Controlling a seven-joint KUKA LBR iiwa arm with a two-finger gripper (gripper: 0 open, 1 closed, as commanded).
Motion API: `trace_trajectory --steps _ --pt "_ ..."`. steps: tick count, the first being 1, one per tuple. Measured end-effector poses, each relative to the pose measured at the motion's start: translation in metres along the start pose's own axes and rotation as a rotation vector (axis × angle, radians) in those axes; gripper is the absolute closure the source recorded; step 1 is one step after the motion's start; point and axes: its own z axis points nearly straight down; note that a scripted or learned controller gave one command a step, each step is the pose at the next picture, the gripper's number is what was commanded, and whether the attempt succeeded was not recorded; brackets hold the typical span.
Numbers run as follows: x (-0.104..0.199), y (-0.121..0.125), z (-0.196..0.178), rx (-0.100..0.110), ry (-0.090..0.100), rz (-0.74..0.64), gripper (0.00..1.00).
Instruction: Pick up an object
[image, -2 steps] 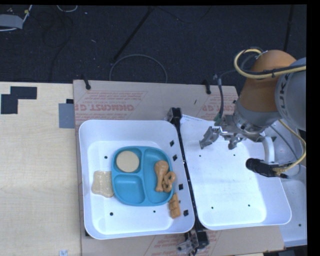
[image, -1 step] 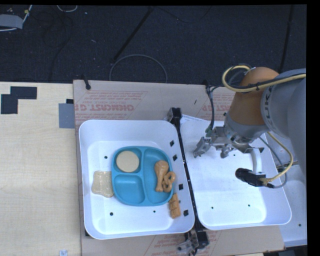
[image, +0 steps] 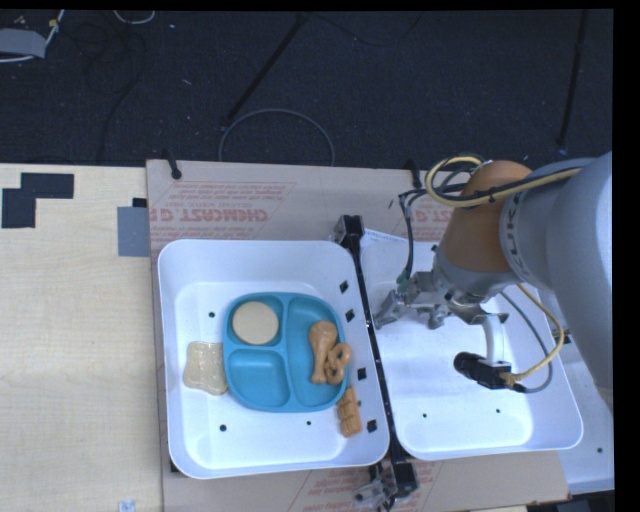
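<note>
The left bin (image: 190, 290) holds a blue divided plate (image: 262, 385). A round pale cookie (image: 254, 322) lies in the plate's top-left compartment and a tan pretzel-shaped piece (image: 328, 352) in its right one. A beige bread-like piece (image: 205, 368) rests on the bin floor left of the plate. A small brown chunk (image: 348, 411) sits by the plate's lower right corner. My gripper (image: 420, 305) hangs over the upper left part of the right bin (image: 470, 430), close to the divider between the bins. It is apart from all these objects.
The grey arm with its orange band (image: 480, 235) covers the right bin's upper right. Yellow and black cables loop around the wrist, and a black fitting (image: 482, 369) hangs on one over the bin floor. Cardboard (image: 250, 205) lies under both bins.
</note>
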Motion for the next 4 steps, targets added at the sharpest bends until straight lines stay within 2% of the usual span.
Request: trace_trajectory --steps 1,3,4 --pt "-0.001 0.000 -0.013 -0.001 0.000 0.005 1.00" --pt "0.001 -0.003 -0.137 -0.010 -0.001 -0.001 1.00" --pt "-0.001 -0.004 -0.154 -0.006 -0.001 0.000 1.00"
